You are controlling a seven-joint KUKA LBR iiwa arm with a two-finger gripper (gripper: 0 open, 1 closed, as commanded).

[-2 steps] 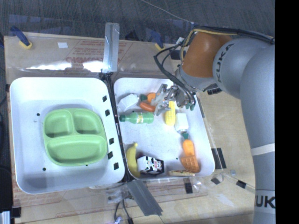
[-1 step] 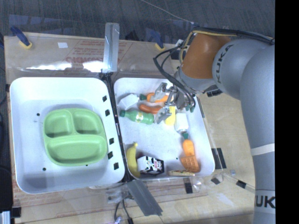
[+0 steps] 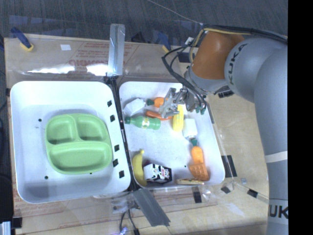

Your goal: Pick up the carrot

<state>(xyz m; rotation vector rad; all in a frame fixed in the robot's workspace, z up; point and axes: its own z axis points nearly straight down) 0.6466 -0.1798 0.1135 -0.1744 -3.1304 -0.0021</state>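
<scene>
So the carrot (image 3: pixel 197 153) lies low in the right bin (image 3: pixel 215 146), not picked up yet; the gripper (image 3: pixel 172 103) sits well above it among other toys; its grip is hard to tell.

Robot lab, industrial arm (image 3: pixel 254 67) over taped bench (image 3: pixel 63 53), two white bins (image 3: pixel 19 131)

Dark carpet floor (image 3: pixel 58 1) behind tan bench (image 3: pixel 234 131) w/ plastic sheeting.
</scene>
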